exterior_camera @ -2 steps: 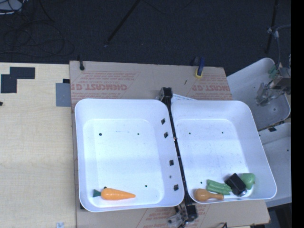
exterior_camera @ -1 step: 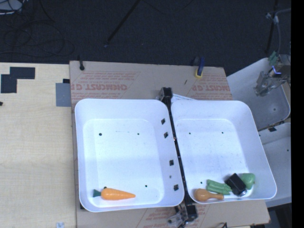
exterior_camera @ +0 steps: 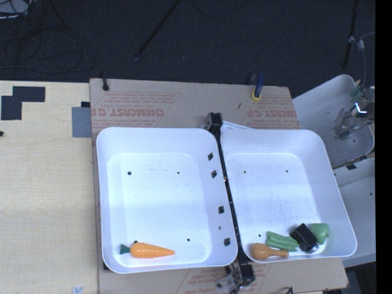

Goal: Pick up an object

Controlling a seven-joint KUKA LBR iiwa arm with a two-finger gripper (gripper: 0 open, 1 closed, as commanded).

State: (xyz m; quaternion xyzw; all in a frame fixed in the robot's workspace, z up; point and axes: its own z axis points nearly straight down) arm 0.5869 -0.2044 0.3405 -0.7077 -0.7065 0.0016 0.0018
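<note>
Carrot (exterior_camera: 151, 250), the orange toy with a green stub at its left end, lay flat along the near wall of the left bin (exterior_camera: 113, 158), at about 7 o'clock in that bin, pointing toward 3 o'clock. You saw four more candidates bunched at 5 o'clock in the right bin (exterior_camera: 318, 149): an orange pear-shaped toy (exterior_camera: 266, 252) lowest and leftmost, a green bean pod (exterior_camera: 282, 241) just above it and touching it, a black block (exterior_camera: 304, 237) tilted against the pod's right end, and a pale green rounded piece (exterior_camera: 319, 230) behind the block, against the bin's right wall. The two bins sat side by side on a brown cardboard sheet (exterior_camera: 184, 106) laid over the tabletop (exterior_camera: 43, 188), joined along a dark centre strip (exterior_camera: 222, 188) running from 12 to 6 o'clock. A blue-and-yellow clamp (exterior_camera: 258, 86) gripped the cardboard's far edge at about 1 o'clock. Grey arm hardware (exterior_camera: 354, 118) stood at 3 o'clock, well apart from both bins; you could not tell how the pincer stood, nor whether it had hold of anything.
</note>
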